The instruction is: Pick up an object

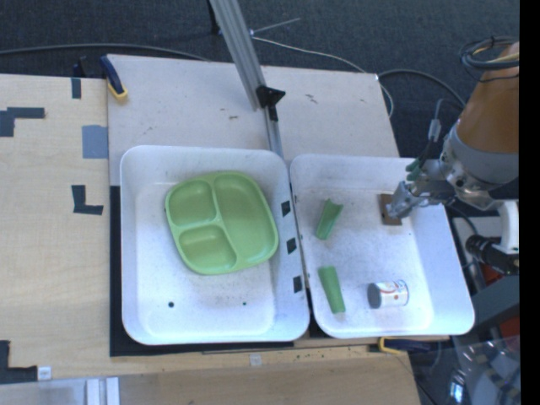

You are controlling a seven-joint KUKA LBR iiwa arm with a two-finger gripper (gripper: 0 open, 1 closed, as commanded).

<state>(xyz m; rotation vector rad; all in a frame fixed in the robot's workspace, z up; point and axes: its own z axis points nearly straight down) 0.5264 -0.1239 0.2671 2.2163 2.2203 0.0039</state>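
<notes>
Claw (398, 206) low over right bin (439, 260), at upper right part, directly above small brown block (391, 210); finger state impossible to tell. Two green cylinders (328, 219) (332, 289) lie toward bin's left side; small white can (388, 294) near front. Left bin (143, 251) holds green divided plate (221, 222). Arm (489, 133) reaches across worktop (51, 184) from right.

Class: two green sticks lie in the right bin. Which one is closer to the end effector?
The upper green stick, lying tilted near the bin's middle, is closer to the end effector. The lower green stick lies nearer the front edge.
</notes>
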